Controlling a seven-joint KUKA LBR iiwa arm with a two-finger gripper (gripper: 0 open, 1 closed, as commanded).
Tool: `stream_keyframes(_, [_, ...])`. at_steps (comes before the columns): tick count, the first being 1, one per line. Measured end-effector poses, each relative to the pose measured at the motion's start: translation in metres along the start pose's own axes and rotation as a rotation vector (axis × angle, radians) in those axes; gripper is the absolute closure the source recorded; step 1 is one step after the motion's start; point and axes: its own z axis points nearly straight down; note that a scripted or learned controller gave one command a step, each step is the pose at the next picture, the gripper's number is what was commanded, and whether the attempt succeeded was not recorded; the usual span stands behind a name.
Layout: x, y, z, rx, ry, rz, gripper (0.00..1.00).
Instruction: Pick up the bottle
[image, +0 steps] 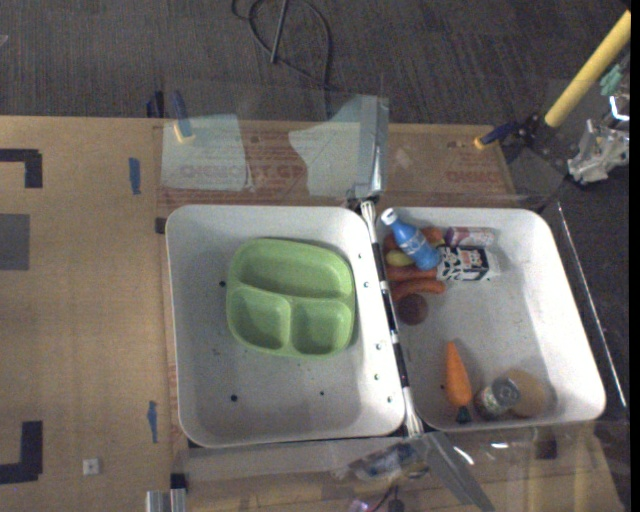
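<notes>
Two shallow white bins sit side by side on the tan worktop (80, 320), seen from above. The bottle (411, 241), blue with a white cap, lies on its side in the far left corner of the right bin (560, 300). Its cap points toward that corner, close to the wall shared with the left bin (190, 330).

The bottle rests among a small heap of toy food. A cow-patterned milk carton (466, 263) lies just beside it on the right, a yellow piece (397, 258) shows under its lower end, and a reddish sausage (417, 286) lies just in front. A dark round piece (412, 310) sits near the sausage.

Well apart from these, toward the near edge of the same bin, lie a carrot (457, 374), a small can (495, 400) and a tan rounded object (530, 392). The can and the tan object touch.

The left bin holds a green divided plate (292, 296).

My claw (603, 150) sits at the right edge of the view, beyond the right bin's far corner and well apart from the bottle. It is too small and blurred for me to tell whether it is open or closed. A yellow pole (590, 70) slants above it.
</notes>
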Motion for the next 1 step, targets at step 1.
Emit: stream_keyframes(1, [0.0003, 0.0468, 0.0671, 0.004, 0.001, -0.085, 1.00])
